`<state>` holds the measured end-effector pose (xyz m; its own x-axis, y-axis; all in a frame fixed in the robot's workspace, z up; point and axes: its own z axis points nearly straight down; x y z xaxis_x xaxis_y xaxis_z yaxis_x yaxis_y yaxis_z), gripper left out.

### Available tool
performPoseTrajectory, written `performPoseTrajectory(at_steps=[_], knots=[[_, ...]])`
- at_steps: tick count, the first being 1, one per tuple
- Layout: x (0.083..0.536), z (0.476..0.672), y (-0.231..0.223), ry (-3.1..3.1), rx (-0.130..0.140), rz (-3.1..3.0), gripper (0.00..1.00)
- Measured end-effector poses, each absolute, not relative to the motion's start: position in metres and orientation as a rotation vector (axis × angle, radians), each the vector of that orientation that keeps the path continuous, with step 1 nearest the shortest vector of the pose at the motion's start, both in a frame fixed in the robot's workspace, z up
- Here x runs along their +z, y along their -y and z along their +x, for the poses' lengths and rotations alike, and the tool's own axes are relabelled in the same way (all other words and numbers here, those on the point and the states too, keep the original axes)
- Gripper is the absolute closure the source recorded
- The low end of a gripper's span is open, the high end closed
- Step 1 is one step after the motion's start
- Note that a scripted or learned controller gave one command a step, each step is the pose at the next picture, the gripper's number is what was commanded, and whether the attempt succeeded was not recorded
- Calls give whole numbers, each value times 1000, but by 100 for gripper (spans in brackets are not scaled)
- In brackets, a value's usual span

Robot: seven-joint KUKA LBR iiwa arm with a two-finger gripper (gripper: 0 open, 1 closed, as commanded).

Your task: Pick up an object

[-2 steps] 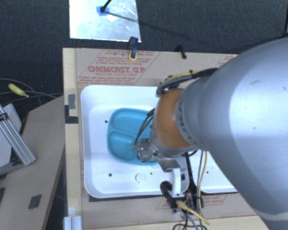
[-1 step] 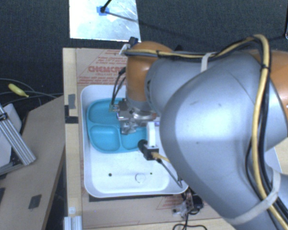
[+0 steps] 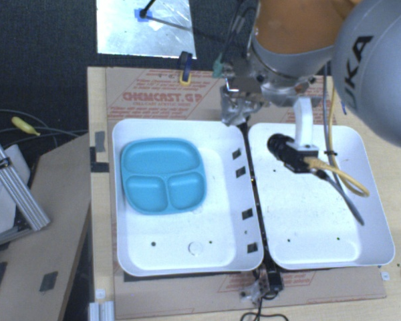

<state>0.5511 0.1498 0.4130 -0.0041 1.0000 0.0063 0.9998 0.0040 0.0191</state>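
A light blue plate (image 3: 163, 175) with three compartments lies flat in the left bin (image 3: 217, 239), toward its far left corner. My gripper (image 3: 235, 114) hangs at the far edge of the bins, over the seam between them, to the right of the plate and apart from it. The big grey and orange arm reaches in from the top right above it. Nothing shows between the fingers.
The right bin (image 3: 321, 239) lies beside the left one, with a dark divider strip (image 3: 250, 192) between them. Brown cardboard (image 3: 160, 95) sits behind the bins. A shiny sheet (image 3: 147, 19) lies further back.
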Motion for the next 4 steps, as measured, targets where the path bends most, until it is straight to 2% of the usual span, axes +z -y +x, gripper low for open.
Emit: performPoseTrajectory(at_steps=[1,2,3,4], knots=[[410,504,-195,-2233,4,2213,100],[419,506,-150,-2218,4,2222,100],[415,489,-113,-2219,1,2223,100],[447,487,-108,-2224,7,2216,100]])
